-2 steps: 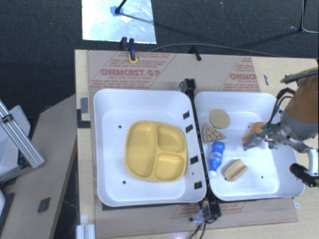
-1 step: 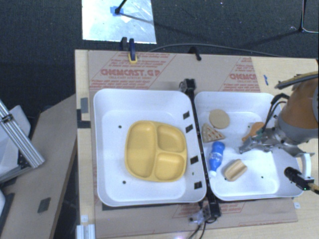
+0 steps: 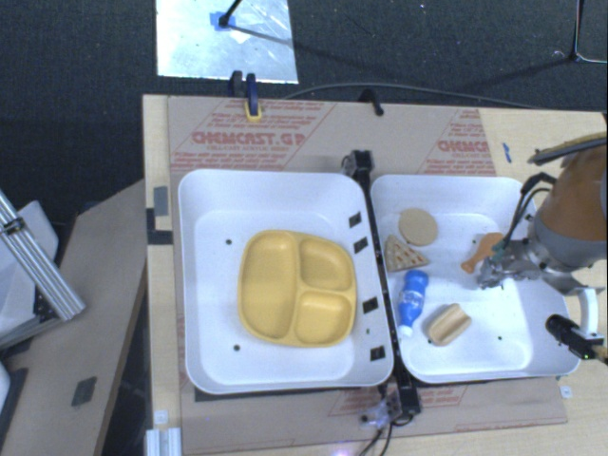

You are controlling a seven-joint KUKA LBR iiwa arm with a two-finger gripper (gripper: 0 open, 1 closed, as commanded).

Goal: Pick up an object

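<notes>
Orange piece [image 3: 483, 251]: lying in right bin [image 3: 513, 354], far side, just beside the hand [image 3: 494, 275]. Also there: round cookie [image 3: 417, 227], wedge [image 3: 405, 255], blue bottle [image 3: 411, 299], bread roll [image 3: 447, 324]; all resting on the floor. Left bin [image 3: 204, 255]: yellow divided tray [image 3: 296, 288]. Hand: low over the bin; grip state cannot be told. Progress, by judgement: nothing lifted; grasp and raise remain.
</notes>
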